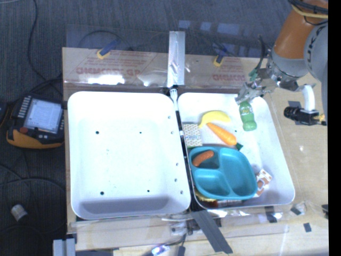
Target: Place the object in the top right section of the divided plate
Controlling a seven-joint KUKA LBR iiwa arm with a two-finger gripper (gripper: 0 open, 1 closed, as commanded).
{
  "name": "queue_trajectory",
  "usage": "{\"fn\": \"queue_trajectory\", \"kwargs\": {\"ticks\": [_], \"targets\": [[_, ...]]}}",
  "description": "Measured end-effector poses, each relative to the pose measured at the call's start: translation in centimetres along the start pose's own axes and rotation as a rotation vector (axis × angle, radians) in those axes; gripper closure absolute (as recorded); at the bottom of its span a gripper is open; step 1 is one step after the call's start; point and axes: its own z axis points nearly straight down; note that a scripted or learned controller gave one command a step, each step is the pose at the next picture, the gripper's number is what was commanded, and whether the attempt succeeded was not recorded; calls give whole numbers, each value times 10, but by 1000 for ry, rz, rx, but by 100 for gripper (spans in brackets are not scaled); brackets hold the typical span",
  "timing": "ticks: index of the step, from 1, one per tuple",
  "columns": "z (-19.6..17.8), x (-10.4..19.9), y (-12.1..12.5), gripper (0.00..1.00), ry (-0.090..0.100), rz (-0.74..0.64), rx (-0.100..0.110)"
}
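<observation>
Gripper (249, 96): poised directly over the cap end of the green bottle (247, 116); whether its fingers were parted or closed could not be told, and no grasp was visible.
Bottle, location: right bin (282, 159), upper right, just beside the banana (214, 117) and carrot (221, 134).
Bottle, axis: long axis ran near-vertical in view, cap toward the bin's far wall.
Divided plate (224, 174): blue, near the bin's front; a sausage-like piece (202, 157) occupied its upper-left section.
Advised technique: probably close across the bottle's narrow width, lift clear of the carrot, then release low over the plate's top right section.

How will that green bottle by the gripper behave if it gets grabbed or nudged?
The green bottle looks rounded, so it may roll if nudged across the white bin. Its glossy surface could slip between fingers. It looks small, likely light. The gripper sits just above its cap.
</observation>
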Motion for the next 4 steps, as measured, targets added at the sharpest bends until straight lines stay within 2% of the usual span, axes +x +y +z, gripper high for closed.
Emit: {"fn": "queue_trajectory", "kwargs": {"ticks": [1,2,3,4], "targets": [[-19,20,3,100,2,-159,-2],[11,27,0,100,7,82,-1],[6,69,10,100,4,-105,-1],[-20,129,19,100,5,-378,-4]]}}
